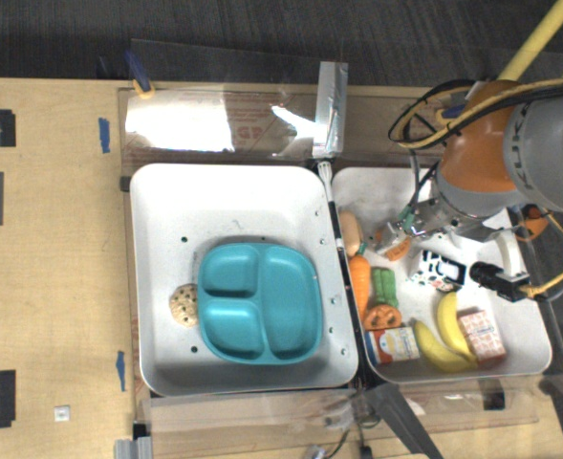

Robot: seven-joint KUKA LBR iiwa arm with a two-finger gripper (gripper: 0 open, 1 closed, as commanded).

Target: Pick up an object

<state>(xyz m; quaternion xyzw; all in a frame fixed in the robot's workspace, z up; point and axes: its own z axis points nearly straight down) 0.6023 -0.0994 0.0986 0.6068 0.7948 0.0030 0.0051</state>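
Note:
The right bin [539, 352] holds several small items. A bread roll [350, 232] and an orange carrot [359, 280] lie along its left wall, with a green piece [383, 286] beside the carrot. Near the front lie a small orange box [381, 316], a carton [397, 345], a yellow banana [440, 334] and a pink-brown box [480, 337]. A black-and-white item [440, 270] sits in the middle. My gripper [403, 229] reaches down into the back left part of this bin, just right of the roll and above a small orange piece [399, 248].
The left bin [157, 199] carries a teal divided plate [259, 300] and a cookie [184, 304] at the plate's left. A clear plastic panel [224, 122] and a metal bracket [331, 103] stand behind the bins. Cables [434, 113] loop around the arm's wrist.

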